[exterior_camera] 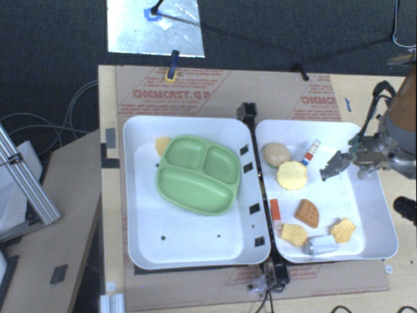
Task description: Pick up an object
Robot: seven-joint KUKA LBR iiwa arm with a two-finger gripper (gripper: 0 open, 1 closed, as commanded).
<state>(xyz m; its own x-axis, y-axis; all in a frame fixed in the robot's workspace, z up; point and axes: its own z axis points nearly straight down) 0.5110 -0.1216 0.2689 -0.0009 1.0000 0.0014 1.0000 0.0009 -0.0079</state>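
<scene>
My end effector hangs over the right bin, near its far right edge; jaws parted, nothing between them. Closest candidate: yellow round piece, just left of me beside the tan ball. Plan: centre over the yellow piece, drop straight, keep clear of the small tube, then close.
</scene>
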